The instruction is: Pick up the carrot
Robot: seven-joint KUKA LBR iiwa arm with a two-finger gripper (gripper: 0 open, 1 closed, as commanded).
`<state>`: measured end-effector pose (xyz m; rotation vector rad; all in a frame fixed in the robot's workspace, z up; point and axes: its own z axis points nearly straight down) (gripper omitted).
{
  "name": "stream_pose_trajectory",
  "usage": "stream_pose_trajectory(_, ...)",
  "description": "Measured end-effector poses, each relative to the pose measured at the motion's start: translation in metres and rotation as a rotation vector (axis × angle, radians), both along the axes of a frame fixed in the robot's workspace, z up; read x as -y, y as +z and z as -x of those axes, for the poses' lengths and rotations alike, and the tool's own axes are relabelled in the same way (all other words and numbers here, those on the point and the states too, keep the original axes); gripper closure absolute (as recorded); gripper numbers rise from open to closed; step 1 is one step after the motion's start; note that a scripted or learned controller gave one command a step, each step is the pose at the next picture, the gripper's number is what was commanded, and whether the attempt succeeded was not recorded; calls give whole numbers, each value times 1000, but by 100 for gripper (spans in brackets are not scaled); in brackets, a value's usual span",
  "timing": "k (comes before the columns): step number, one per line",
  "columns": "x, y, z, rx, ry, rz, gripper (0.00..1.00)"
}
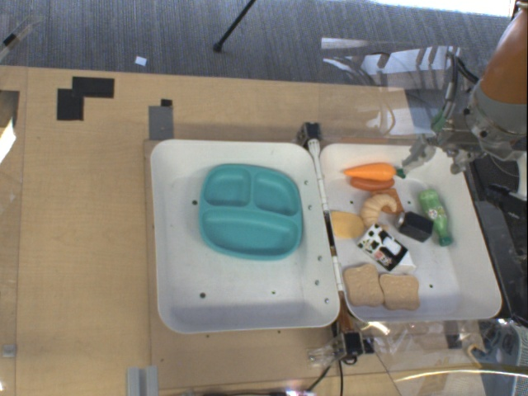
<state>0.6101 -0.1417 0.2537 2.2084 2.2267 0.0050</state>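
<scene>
Now, with the gripper [437, 157] hanging spread open just right of the carrot [370, 172] at the far end of the right bin [478, 291]: shift left over the orange middle, straddle it crosswise, avoid the croissant [381, 207] touching below, then close.

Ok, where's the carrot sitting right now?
The carrot lies in the right bin, near its far edge, just behind the croissant, with the gripper to its right.

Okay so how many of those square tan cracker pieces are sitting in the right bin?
2. One square tan cracker piece and a second lie side by side, touching, at the near end of the right white bin. More could be hidden under the other items.
</scene>
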Motion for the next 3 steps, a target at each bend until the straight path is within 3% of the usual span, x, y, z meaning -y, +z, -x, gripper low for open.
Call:
stream_pose_trajectory(1,-5,-127,-55,-14,43,-3,0)
stream_pose_trajectory(2,18,-165,-62,2,-195,-2,0)
stream_pose_trajectory(3,-21,-166,-23,1,-46,-3,0)
